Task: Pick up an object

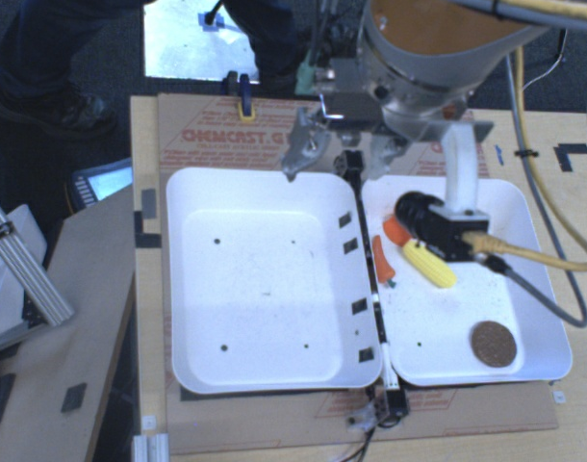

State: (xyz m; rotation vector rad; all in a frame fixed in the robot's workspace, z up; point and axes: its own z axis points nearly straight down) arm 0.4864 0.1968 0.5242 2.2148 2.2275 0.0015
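My gripper [322, 162] hangs high over the back rim where the two white bins meet. Its fingers stand apart with nothing between them. In the right bin [534, 258] lie a yellow corn cob [430, 264], a thin orange carrot [380, 258] near the divider, and a small orange-red piece [396, 229] partly hidden by the robot's bracket. A brown round disc [493, 344] rests in the front right corner of that bin. All of these lie in front of and to the right of the gripper.
The left bin [265, 287] shows only its bare white floor. Both bins sit on a cardboard sheet [226, 138]. A yellow-and-blue clamp [243, 94] grips the bench's back edge. The arm's big body and its cables overhang the right bin's back.
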